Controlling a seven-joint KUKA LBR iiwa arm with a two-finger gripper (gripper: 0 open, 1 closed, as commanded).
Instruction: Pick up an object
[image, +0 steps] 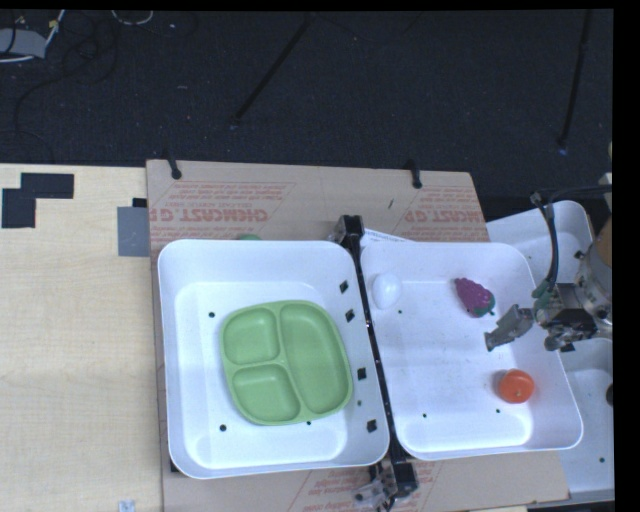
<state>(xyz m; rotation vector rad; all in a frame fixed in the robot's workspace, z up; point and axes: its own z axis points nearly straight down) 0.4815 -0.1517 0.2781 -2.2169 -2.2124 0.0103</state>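
Your gripper (528, 326) hangs open and empty at the right bin's (440, 445) right edge, between purple grapes (474, 296) and orange ball (516, 386).

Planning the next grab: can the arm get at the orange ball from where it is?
Probably yes: the orange ball lies alone on the right bin's floor, just below the gripper, nothing between them.

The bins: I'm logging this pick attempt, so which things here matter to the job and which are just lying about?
Job:
hand
purple object
orange object
white object
right bin

Lying about:
green divided plate
left bin
cardboard sheet
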